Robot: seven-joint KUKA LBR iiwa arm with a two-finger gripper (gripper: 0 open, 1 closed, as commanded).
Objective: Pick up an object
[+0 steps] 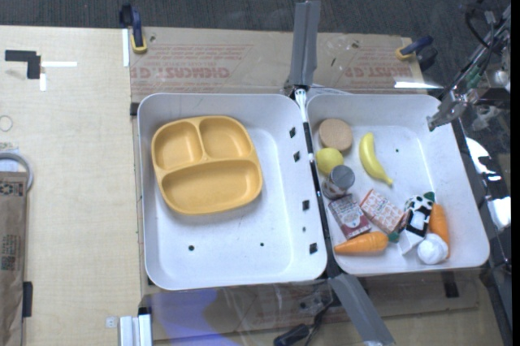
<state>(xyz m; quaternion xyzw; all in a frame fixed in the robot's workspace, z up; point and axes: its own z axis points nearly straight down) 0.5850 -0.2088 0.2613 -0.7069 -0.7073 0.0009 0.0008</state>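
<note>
End effector [443, 115] hovering at right white bin [406, 267] far-right corner, finger state unclear; advising descending straight onto isolated yellow plastic banana [373, 157].

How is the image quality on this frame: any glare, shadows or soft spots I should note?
Camera view: lighting is even and soft, with faint shadows under the yellow divided plate and banana; bright glare on the bench's right edge and a bluish sheen along the bottom; the small packets are too soft to read; the claw looks thin and indistinct against the dark background.
</note>
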